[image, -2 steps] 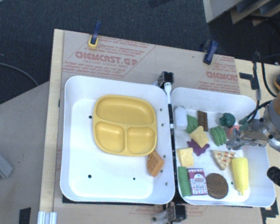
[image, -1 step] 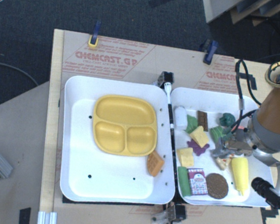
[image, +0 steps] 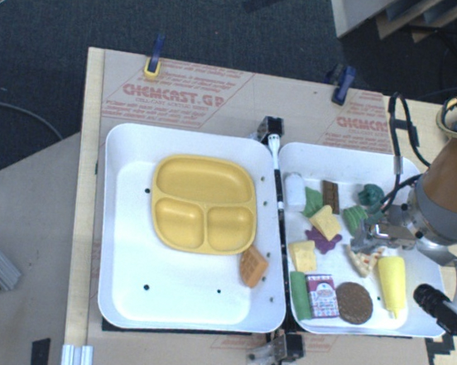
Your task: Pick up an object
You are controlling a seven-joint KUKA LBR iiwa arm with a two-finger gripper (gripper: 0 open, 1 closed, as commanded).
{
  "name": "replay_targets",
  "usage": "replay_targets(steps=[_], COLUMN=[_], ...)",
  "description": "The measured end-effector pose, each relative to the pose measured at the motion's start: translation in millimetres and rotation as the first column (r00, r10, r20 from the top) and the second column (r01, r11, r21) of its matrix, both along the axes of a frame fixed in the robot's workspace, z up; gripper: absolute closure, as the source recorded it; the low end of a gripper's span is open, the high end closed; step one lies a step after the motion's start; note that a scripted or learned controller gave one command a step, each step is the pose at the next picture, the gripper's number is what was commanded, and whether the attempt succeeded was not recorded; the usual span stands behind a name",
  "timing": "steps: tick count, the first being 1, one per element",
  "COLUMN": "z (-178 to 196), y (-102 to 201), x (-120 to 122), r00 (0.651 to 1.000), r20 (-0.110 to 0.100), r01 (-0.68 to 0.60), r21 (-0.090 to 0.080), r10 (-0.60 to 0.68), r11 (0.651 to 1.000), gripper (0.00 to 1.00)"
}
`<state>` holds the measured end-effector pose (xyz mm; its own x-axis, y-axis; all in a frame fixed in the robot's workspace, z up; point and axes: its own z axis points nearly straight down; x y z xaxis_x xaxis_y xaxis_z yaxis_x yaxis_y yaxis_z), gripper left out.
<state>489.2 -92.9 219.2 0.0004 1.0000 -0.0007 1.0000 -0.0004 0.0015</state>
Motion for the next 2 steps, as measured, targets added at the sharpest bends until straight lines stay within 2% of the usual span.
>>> replay_targets(steps=[1, 2], z=[4.2, -2.3], y=[15.9, 0.3], x=[-10.9, -3.9], r00=[1.000, 1.000], r20=[-0.004, -0.001], r01=[-0.003, 0.001], r21=[0.002, 0.000], r10=[0.003, -0.001], r11=[1.000, 1.000], gripper=[1.00, 1.00])
